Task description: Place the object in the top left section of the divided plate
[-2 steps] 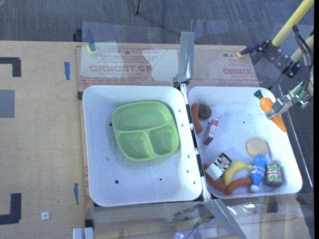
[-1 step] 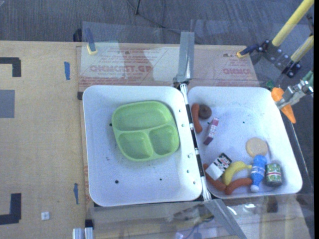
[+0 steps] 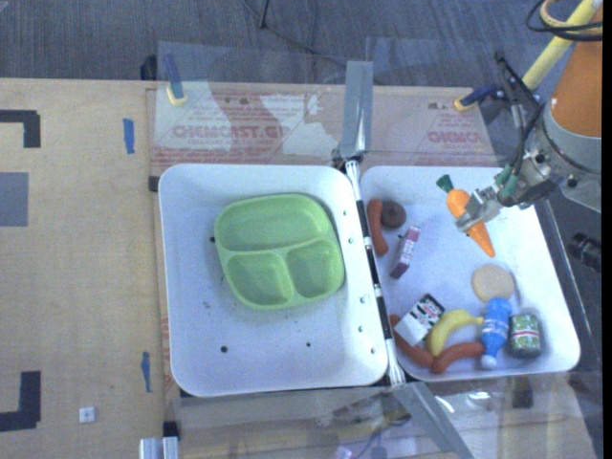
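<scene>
A green divided plate (image 3: 277, 249) lies in the left bin (image 3: 191, 333); its large section runs across the top and two smaller sections sit below. In the right bin (image 3: 559, 352), near the upper right, my gripper (image 3: 473, 216) is down on an orange carrot (image 3: 485, 239) with a green top. The grey fingers cross the carrot's middle, and the carrot shows on both sides of them. The plate holds nothing.
The right bin also holds a brown potato-like piece (image 3: 392, 215), a red sausage (image 3: 377, 232), a maroon packet (image 3: 408, 250), a round cookie (image 3: 493, 281), a banana (image 3: 451, 326), a blue bottle (image 3: 494, 329), a green can (image 3: 525, 334) and a black-white box (image 3: 421, 316).
</scene>
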Available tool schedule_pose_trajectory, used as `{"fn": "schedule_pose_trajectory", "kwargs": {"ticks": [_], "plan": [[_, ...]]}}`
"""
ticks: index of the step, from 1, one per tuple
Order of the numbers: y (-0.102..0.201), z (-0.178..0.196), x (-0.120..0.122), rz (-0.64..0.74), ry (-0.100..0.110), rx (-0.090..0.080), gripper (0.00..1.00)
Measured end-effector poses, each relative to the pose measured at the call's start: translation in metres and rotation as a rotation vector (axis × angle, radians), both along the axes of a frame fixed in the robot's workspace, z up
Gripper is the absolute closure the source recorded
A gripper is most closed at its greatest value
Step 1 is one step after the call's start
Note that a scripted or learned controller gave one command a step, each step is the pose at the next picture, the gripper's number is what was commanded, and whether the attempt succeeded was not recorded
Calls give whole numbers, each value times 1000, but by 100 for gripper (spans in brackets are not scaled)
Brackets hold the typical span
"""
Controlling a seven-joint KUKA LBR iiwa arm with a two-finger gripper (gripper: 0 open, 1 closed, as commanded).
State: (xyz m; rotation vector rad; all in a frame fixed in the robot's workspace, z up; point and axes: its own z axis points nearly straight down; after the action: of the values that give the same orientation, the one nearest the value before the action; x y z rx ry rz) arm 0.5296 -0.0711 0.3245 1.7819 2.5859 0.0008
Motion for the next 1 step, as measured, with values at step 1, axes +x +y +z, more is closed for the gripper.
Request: {"fn": "schedule_pose_trajectory", "kwargs": {"ticks": [1], "plan": [[45, -69, -11, -29, 1, 1, 100]]}}
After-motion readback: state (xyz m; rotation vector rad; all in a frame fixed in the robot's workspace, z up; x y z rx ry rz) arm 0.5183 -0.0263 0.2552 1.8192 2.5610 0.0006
